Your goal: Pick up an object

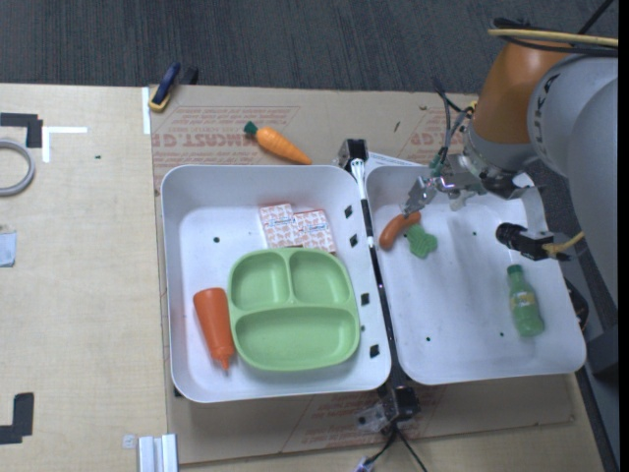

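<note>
I see hand (421, 197) at sausage's (397, 228) one o'clock; grip state unclear. Sausage light, smooth, likely slippery; I'd pinch mid-length.

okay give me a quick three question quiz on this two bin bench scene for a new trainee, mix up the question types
1. True or false: the green divided plate lies in the left bin.
2. Which object lies nearest the gripper? A) green bottle B) sausage C) large carrot
3. Fill in: the small carrot lies outside both bins, on the ____.

Key: 1 true; 2 B; 3 cardboard.
</note>
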Controlling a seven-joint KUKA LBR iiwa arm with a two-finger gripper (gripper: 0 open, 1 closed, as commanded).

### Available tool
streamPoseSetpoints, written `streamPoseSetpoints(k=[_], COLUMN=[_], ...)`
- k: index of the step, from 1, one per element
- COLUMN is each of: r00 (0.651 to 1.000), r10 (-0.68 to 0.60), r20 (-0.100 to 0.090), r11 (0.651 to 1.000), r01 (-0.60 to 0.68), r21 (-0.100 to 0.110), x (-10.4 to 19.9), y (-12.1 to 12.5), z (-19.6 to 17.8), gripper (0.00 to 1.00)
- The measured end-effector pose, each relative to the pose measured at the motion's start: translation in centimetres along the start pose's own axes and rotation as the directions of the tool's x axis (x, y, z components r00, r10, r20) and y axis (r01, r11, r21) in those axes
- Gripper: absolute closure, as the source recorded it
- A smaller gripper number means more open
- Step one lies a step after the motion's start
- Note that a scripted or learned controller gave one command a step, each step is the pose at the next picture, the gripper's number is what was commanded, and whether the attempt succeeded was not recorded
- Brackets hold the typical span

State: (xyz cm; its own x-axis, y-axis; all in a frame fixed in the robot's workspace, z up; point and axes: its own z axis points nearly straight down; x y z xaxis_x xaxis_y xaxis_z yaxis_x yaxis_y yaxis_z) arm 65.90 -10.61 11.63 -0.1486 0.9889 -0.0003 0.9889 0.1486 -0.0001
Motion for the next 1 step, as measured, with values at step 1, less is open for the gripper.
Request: streamPoseSetpoints(k=[1], r00=[0.999], r10=[0.049], r20=[0.0], r11=[0.999], r01=[-0.049], r21=[0.001], x=[6.71], y=[-2.68], z=[-7.6], gripper=[0.0])
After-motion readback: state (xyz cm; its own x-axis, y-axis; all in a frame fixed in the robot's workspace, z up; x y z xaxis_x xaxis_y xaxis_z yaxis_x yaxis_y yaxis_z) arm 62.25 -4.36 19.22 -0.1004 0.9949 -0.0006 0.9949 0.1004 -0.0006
